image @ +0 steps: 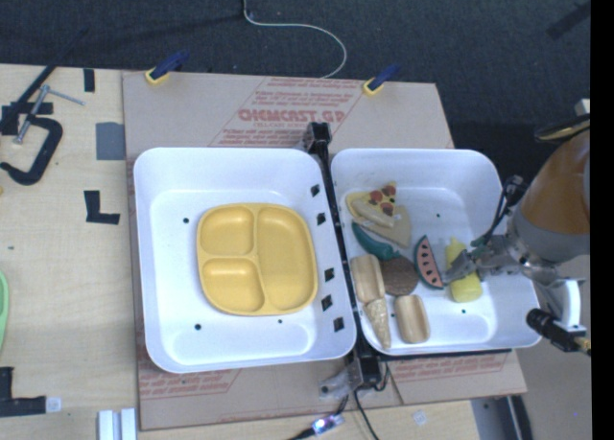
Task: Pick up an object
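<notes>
The right bin (451,165) holds several toy foods. A pizza slice (379,208) lies at its upper left, with a teal piece (372,240) just below it. A watermelon slice (427,263) stands in the middle. A brown round piece (400,277) and three bread-like pieces (368,277) (380,320) (413,317) lie along the lower left. A small yellow object (466,288) sits right of the watermelon. My gripper (470,262) hangs low in the bin right over this yellow object, reaching in from the right. The arm hides part of what lies under it.
The left bin (163,198) holds a yellow divided plate (257,258). A black divider clip strip (331,237) runs between the bins. The arm's grey and orange body (561,208) stands over the right bin's right wall. Clamps and a cable lie beyond the bins.
</notes>
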